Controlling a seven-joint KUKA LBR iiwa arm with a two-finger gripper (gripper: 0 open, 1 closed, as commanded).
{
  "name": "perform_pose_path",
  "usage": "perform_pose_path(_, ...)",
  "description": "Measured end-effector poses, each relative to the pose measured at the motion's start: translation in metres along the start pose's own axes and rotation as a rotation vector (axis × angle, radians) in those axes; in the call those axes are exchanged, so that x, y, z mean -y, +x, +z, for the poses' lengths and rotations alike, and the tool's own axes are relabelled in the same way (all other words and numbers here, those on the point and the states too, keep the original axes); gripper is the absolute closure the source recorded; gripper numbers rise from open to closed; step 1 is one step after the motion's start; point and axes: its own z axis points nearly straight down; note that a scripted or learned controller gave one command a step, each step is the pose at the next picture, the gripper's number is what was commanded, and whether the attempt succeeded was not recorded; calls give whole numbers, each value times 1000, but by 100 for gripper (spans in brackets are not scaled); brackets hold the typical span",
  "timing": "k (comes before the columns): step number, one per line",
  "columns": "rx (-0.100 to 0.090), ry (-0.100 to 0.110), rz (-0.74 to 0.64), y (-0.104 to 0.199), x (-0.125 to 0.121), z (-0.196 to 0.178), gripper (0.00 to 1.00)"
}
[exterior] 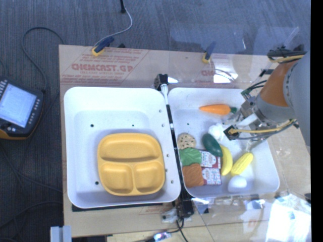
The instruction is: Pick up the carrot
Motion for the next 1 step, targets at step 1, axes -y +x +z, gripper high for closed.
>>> perform_pose_path(1, 72, 46, 128, 54, -36, 4, 0)
